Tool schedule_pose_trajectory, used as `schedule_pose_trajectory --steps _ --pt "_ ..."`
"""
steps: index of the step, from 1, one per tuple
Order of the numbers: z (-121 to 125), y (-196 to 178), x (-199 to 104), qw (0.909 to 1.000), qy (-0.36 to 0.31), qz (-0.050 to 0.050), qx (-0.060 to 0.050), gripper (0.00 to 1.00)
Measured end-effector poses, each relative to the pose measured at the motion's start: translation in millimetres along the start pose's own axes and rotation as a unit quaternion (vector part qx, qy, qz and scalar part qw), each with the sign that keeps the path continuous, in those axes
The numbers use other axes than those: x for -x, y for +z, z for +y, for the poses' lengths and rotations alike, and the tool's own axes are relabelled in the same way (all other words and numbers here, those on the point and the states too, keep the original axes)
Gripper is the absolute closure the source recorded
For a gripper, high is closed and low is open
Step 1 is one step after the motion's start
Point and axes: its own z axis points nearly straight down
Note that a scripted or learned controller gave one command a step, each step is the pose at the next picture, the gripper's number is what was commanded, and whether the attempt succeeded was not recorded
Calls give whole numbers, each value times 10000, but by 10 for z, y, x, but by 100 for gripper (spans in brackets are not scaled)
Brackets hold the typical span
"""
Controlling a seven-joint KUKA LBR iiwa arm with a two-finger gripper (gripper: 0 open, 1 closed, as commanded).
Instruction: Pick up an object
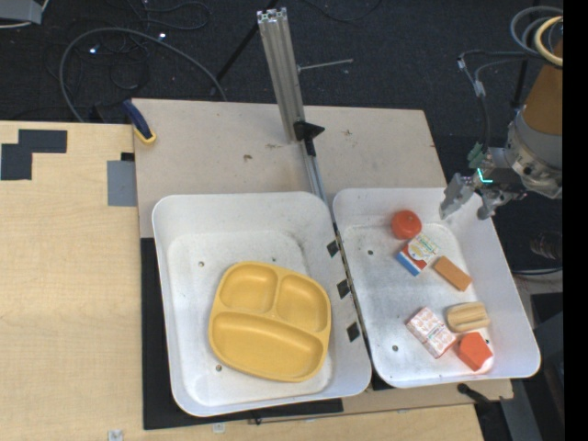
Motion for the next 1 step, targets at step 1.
schedule_pose_trajectory --steps 1 --pt "6 -12 0 10000 -2 -2 13 0"
